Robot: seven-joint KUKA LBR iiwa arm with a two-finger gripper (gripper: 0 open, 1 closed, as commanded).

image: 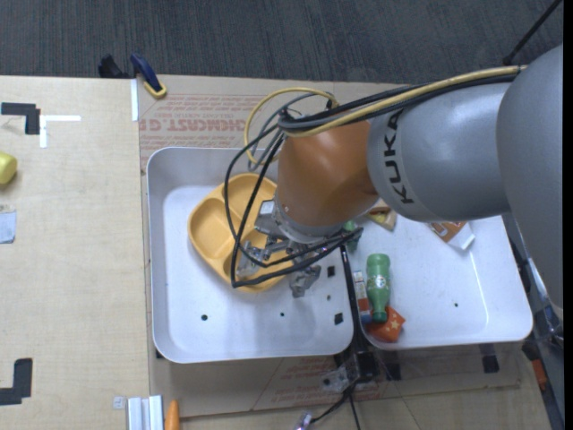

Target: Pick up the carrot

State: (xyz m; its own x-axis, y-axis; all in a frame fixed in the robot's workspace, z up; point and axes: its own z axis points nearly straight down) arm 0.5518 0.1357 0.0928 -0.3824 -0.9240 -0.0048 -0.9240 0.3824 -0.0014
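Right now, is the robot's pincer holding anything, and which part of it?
Cannot be told. The pincer hangs over the yellow plate in the left bin, with nothing seen between its fingers.

arm [421, 150]: over bins | claw [291, 262]: above yellow tray [210, 227], left bin [179, 330] | green bottle [378, 280]: right bin [483, 312]

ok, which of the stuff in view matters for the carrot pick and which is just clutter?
Job:
- two-finger gripper, over the left white bin
- carrot: not clearly identifiable; possibly the orange-and-white piece in the right white bin

Clutter:
- yellow divided plastic plate
- green plastic bottle
- red-orange item beside it
- yellow lump on the bench
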